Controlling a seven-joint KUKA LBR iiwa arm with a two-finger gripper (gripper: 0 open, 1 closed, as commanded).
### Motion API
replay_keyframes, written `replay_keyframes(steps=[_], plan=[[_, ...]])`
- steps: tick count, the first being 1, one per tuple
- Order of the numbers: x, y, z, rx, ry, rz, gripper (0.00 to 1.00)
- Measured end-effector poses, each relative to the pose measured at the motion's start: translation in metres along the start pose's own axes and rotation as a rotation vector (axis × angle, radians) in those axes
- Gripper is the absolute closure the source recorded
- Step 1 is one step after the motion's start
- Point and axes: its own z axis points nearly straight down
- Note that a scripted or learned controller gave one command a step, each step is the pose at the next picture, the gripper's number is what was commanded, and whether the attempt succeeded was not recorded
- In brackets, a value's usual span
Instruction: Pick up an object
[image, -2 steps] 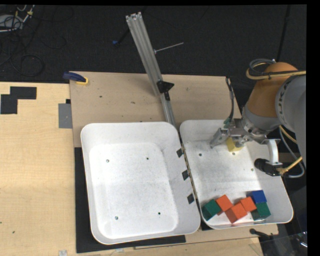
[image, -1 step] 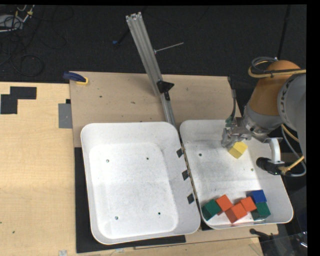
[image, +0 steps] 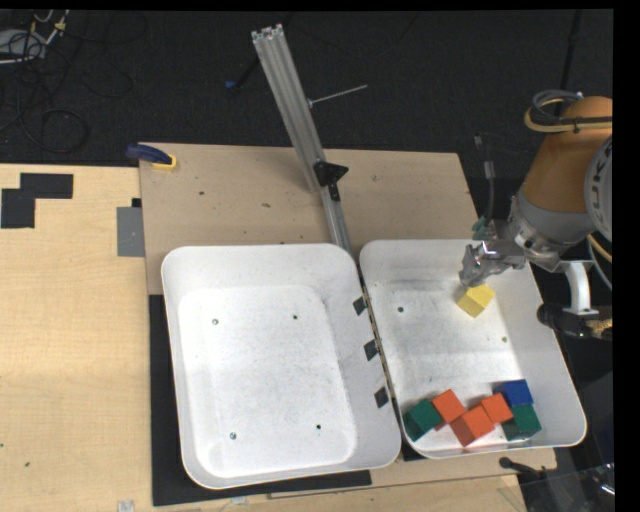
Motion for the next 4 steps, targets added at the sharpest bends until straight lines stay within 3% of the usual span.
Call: replay_keyframes(steps=[1,2,4], plan=[[0.009,0.001,-0.052,-0.001,0.001,-0.004,1.0],[0.008,0.001,-0.065,0.003,0.001,-0.005,1.0],[0.101,-0.005,-0.061,0.008,0.003,-0.006,1.0]])
